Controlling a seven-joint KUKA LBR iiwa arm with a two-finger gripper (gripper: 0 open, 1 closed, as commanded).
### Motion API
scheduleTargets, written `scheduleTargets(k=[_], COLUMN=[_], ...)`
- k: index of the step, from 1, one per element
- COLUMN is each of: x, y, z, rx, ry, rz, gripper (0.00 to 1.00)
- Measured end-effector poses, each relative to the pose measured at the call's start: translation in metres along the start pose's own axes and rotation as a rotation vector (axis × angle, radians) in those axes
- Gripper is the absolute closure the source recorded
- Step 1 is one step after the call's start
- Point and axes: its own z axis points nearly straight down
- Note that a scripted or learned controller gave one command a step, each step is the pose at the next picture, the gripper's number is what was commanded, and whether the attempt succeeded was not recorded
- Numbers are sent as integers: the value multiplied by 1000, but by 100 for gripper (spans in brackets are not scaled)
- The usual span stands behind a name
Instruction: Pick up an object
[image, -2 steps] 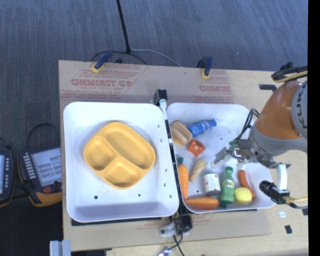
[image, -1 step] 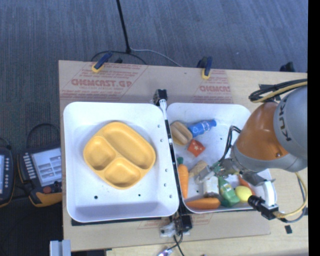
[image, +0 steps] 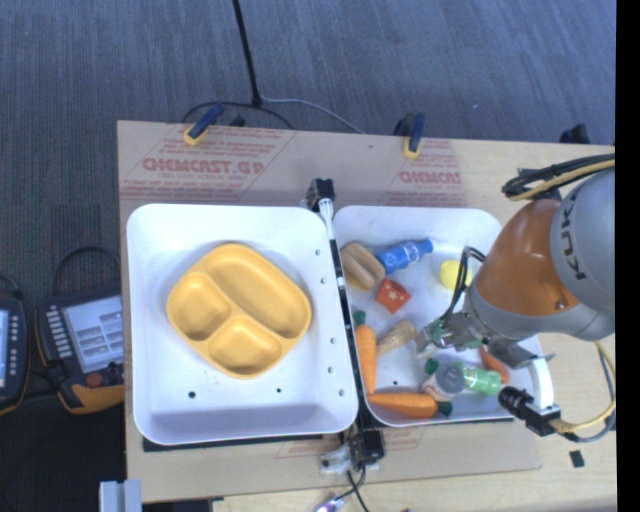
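The right bin (image: 485, 222) holds several small things: a tan bun (image: 362, 265), a blue bottle (image: 405, 253), a red block (image: 392, 294), a yellow ball (image: 451, 272), a beige piece (image: 396, 335), two carrots (image: 366, 357) (image: 403, 404) and a clear green bottle (image: 466, 381). My gripper (image: 443, 335) is low in this bin's front right part, just right of the beige piece and above the green bottle. The orange wrist band (image: 520, 270) hides much of it.
The left bin (image: 150, 300) carries a yellow divided plate (image: 238, 308). A black bracket (image: 321, 192) sits at the back between the bins. Blue and yellow clamps (image: 411, 135) hold the board's far edge. Cables trail off the arm at the right.
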Motion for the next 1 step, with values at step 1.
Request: scheduleTargets(k=[1], x=[0], y=[0], z=[0], rx=[1], ry=[1], rz=[0], gripper=[0])
